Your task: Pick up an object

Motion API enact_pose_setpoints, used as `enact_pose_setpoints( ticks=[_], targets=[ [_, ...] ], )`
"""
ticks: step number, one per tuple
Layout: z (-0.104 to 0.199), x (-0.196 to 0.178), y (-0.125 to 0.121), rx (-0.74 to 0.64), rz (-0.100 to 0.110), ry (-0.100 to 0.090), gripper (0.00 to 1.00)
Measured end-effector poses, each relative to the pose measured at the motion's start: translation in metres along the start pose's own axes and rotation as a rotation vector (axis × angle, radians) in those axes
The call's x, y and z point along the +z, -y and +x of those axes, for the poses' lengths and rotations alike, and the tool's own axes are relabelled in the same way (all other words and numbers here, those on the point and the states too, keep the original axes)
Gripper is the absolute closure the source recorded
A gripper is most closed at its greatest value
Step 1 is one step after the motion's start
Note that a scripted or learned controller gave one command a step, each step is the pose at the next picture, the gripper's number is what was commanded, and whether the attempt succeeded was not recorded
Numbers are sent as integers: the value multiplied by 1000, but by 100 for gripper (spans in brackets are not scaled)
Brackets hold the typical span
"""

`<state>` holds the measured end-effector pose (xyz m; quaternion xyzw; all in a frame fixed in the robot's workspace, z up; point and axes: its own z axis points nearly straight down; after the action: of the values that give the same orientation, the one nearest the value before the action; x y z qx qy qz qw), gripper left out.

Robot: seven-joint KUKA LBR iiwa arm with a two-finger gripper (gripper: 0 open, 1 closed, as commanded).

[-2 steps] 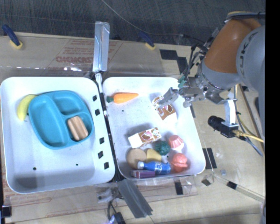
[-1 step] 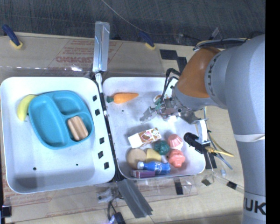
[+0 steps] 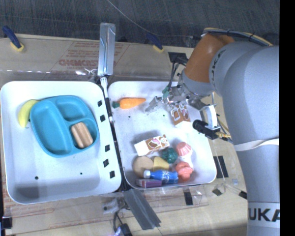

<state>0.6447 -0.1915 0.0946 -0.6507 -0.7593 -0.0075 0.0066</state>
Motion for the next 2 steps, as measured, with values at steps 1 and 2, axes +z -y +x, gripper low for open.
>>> enact_pose_setpoints(
  ticks=[1,2],
  targets=[
    [8,-40,124,21,4,8,0],
    [-7,-66,68,-112,3,20,0]
  ],
)
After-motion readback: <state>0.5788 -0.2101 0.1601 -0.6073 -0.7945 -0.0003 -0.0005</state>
